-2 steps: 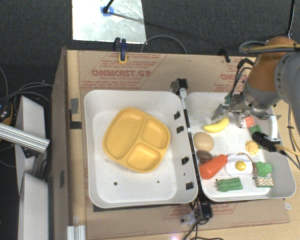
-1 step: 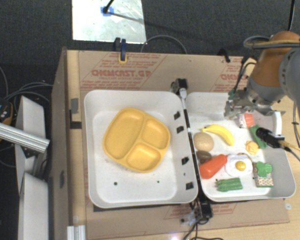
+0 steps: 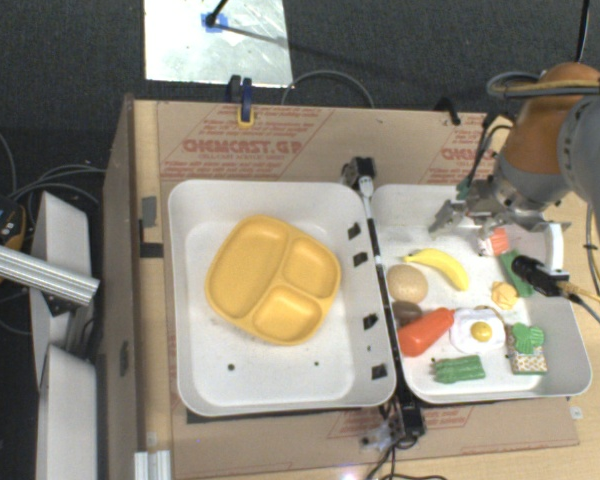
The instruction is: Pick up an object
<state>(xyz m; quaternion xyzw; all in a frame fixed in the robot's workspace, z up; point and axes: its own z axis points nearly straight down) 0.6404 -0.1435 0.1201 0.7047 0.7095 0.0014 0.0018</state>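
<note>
Banana [image 3: 441, 266] lies below the fingers [image 3: 472, 211], spread apart, arm slanting in from upper right.

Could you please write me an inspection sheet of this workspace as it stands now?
Surface: cardboard-lined bench bearing left bin and right bin, side by side.
Job's things: banana, potato, red pepper, fried egg, green piece, all in the right bin.
Clutter: yellow divided tray in the left bin.
Grippers: tool over the right bin's far side; finger state unclear.
Cables: black cables on the floor at left; one cable loops behind the bench.
Surroundings: dark carpet, shiny sheet, metal rail.
</note>
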